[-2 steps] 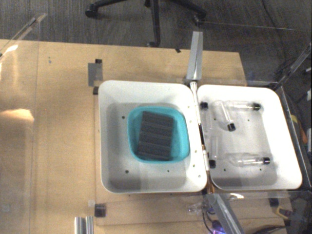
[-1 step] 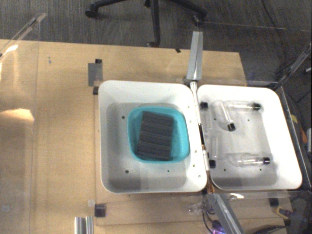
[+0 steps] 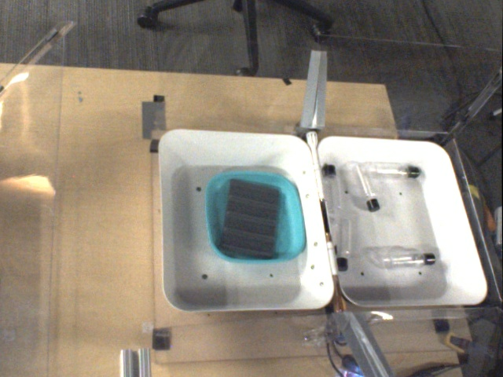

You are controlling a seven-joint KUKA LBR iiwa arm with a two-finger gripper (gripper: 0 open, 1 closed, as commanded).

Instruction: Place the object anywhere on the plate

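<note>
Dark grey ribbed block (image 3: pixel 250 217) lies flat on the teal plate (image 3: pixel 294 210).

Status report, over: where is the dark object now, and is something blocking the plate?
Dark ribbed block lies flat on teal plate, left bin. Clear tubes lie in right bin, apart from plate. Nothing blocking.

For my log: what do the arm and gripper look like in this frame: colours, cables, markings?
Their colours and markings cannot be told from this frame. At the bottom edge, just below the right bin, lies a grey metal bar with thin cables beside it. I cannot tell whether it belongs to the robot.
</note>
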